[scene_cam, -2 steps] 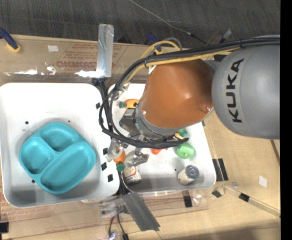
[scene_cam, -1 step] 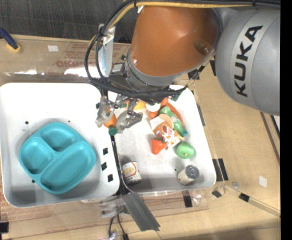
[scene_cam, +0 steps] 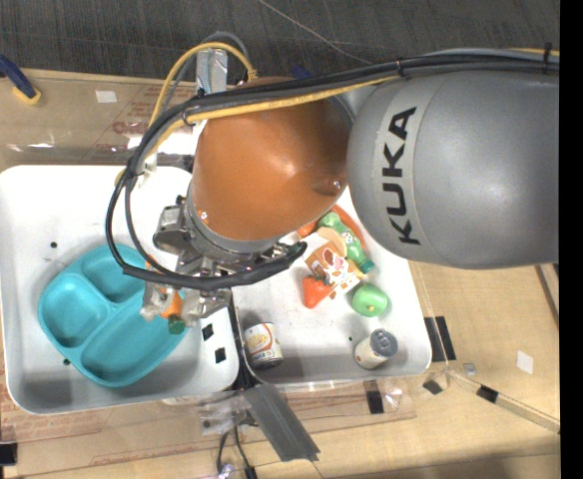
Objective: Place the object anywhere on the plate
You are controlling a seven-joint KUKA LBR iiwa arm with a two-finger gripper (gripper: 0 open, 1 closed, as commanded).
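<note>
- The left shallow white bin [scene_cam: 22, 267] holds a teal plastic plate with three compartments [scene_cam: 92, 322], lying toward the bin's 5 o'clock corner.
- At the plate's 3 o'clock rim hangs the two-finger gripper [scene_cam: 172, 307], under the arm's broad orange band [scene_cam: 262, 168].
- A small orange and green object [scene_cam: 176, 312] sits between the gripper's pale fingers [scene_cam: 155, 302], which are closed against it; it hangs right over the plate's rim, and whether it touches the plate cannot be told.
- Black and yellow cables [scene_cam: 142, 168] loop from the wrist at about 10 o'clock of the orange band.
- In the right shallow white bin [scene_cam: 411, 312], a small printed tin can [scene_cam: 262, 343] stands at 6 o'clock, near the wall shared by the two bins.
- At the bin's centre a red strawberry-shaped toy [scene_cam: 314, 292] lies touching a printed carton [scene_cam: 333, 262].
- An orange and green carrot-like toy [scene_cam: 346, 233] lies at 12 o'clock, partly under the grey KUKA arm [scene_cam: 451, 158].
- A green apple-shaped toy [scene_cam: 368, 299] lies at 3 o'clock, and a small grey-capped jar [scene_cam: 376, 347] at 5 o'clock.
</note>
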